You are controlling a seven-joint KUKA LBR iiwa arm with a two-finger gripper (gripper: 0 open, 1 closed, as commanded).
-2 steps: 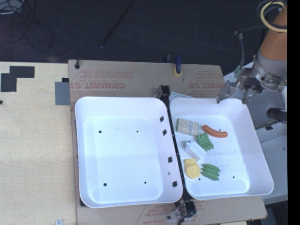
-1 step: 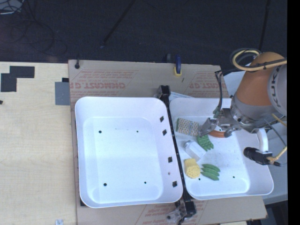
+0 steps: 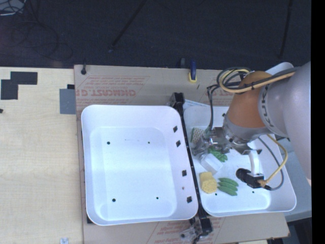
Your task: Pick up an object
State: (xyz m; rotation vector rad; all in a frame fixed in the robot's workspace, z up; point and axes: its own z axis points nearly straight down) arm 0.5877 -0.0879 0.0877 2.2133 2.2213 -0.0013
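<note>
Fixed camera above bench (image 3: pixel 40 161), slanting down — both bins (image 3: pixel 132 117) framed (mid-distance)

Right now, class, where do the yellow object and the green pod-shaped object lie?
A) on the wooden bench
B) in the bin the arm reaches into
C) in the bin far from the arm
B: the yellow object and the green pod-shaped object lie side by side in the view's right bin, where the gripper is.

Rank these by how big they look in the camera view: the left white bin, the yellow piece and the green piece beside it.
1. left white bin, by far the largest.
2. yellow piece and green piece: about alike in spread, so I won't rank one over the other.
</note>
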